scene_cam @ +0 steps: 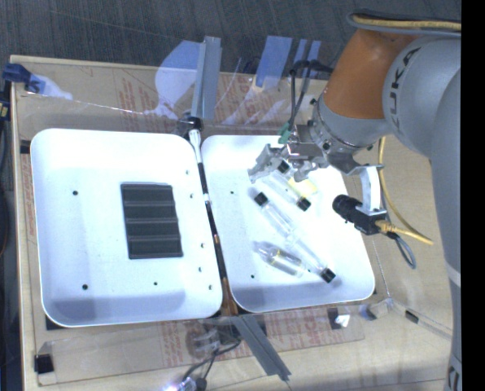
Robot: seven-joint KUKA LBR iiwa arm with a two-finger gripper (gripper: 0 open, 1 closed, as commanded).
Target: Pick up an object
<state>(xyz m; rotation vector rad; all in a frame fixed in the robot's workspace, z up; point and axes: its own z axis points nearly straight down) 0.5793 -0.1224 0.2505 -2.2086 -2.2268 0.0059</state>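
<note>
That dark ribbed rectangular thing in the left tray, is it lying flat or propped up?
Lying flat. The dark ribbed rectangular block rests face-up on the floor of the left white bin, its whole top visible, away from every wall.

The big grey, smooth-cased KUKA arm (426,96) bore dark maker's lettering on its rounded shell and a broad orange band (363,76) — glossy and slightly tapered — just above the wrist. Below the band sat a grey collar, then the metallic silver two-finger gripper (280,166) with black fittings. Thin dark cables (301,88) ran up behind the gripper — one green spot showed beside them.
</note>
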